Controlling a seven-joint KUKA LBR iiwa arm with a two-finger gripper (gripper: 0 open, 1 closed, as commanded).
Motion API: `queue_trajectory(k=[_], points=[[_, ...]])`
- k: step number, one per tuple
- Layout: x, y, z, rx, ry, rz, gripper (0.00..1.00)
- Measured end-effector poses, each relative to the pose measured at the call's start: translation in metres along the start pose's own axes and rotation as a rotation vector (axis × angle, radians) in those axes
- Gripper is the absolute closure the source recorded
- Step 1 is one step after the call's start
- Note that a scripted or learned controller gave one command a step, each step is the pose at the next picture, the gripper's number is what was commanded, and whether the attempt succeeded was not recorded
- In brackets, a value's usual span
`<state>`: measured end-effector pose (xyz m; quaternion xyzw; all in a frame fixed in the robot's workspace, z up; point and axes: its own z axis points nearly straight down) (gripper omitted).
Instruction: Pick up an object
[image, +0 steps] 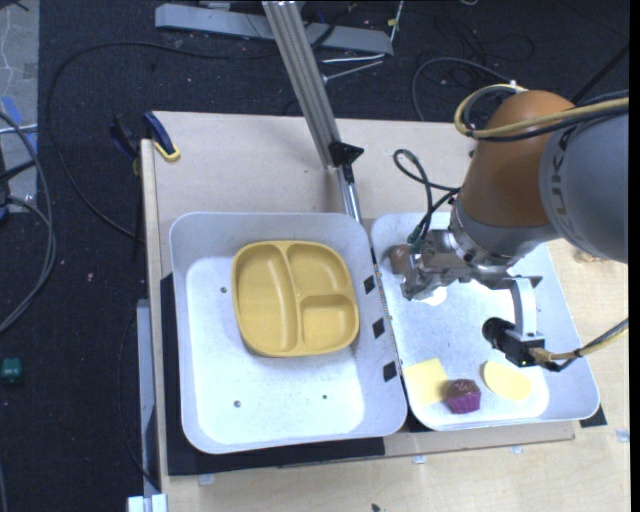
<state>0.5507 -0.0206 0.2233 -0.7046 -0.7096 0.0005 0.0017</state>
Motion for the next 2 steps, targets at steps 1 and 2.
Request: queue_trajectory(k=[1, 2], points=[[0.052, -0.018, 0.009, 0.001, 0.0, -0.001, 1.0], [0.092, -0.037, 0.006, 0.0, -0.001, 0.001, 1.0]])
